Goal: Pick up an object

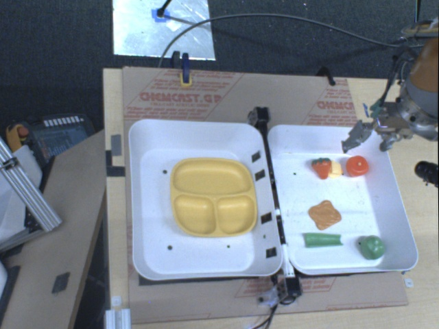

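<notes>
Nothing has been lifted yet, as far as the camera view shows — every object lies on the floor of the right-hand shallow white bin [405, 233], and the whole pick remains to be done. A round red toy tomato [357, 165] sits near the bin's far edge, just beside a small orange-red and yellow toy piece [324, 168]. Nearer the middle lies a flat tan cracker-like piece [324, 214]; along the near edge are a long green toy vegetable [322, 239] and a rounded green toy pepper [371, 247]. The left-hand white bin [147, 184] carries a yellow plastic divided plate [209, 196].

The grey arm enters from the right, its wrist raised above the far right corner of the right bin. Its two-finger gripper [371, 137] hangs above the bin's far wall with the fingers spread apart and nothing between them — one fingertip [352, 141] points down and left. The red tomato lies nearest, so it looks the likeliest target, though that is a judgement.
</notes>
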`<action>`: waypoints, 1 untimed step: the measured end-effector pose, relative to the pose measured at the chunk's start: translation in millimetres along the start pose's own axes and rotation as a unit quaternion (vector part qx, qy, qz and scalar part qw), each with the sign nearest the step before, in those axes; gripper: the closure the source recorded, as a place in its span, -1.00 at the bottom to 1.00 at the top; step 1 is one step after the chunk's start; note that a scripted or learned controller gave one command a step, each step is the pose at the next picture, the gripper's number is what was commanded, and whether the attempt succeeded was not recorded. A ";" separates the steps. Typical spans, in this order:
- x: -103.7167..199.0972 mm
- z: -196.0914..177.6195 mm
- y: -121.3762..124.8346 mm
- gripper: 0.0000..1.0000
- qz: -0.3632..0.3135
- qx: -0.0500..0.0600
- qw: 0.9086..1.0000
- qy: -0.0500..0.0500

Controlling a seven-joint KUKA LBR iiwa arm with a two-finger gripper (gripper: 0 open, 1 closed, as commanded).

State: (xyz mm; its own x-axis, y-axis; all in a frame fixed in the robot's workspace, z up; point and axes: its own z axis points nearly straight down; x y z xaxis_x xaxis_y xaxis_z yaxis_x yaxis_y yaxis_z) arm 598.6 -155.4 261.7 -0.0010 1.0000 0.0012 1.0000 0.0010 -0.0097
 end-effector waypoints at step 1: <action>0.4 -6.9 2.0 -1.00 -0.001 -0.006 1.000 -0.001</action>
State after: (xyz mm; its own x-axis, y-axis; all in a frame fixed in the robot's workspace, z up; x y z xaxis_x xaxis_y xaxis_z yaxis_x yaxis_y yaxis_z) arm 600.7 -155.0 268.7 -0.0033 1.0000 -0.0006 1.0000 0.0033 0.0018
